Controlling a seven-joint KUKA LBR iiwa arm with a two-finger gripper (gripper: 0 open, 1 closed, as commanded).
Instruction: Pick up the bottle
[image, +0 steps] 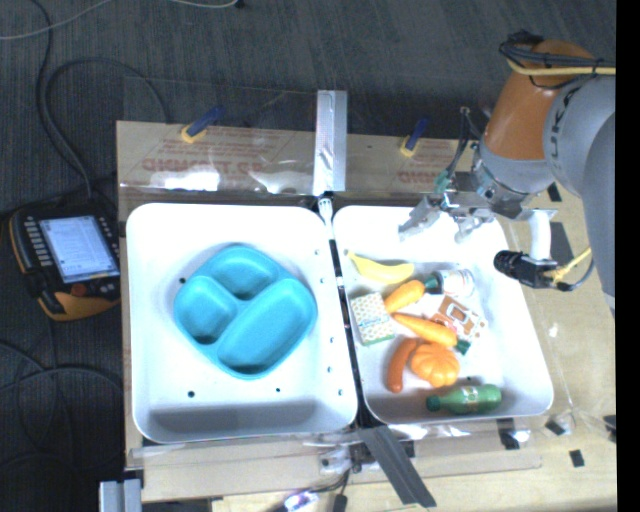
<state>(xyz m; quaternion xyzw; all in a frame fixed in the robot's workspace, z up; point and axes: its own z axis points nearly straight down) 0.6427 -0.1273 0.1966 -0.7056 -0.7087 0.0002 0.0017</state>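
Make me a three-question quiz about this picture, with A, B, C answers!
1. Where is the green bottle?
A. front of the right bin
B. in the blue tray
C. on the floor

2. What colour is the divided tray in the left bin?
A. red
B. blue
C. yellow

3. How do the gripper jaws stand?
A. shut on the bottle
B. shut on the banana
C. open, holding nothing

Answers: 1 A, it lies by the right bin's near wall. 2 B, the tray is plainly blue. 3 C, the jaws are spread above the bin's far end.
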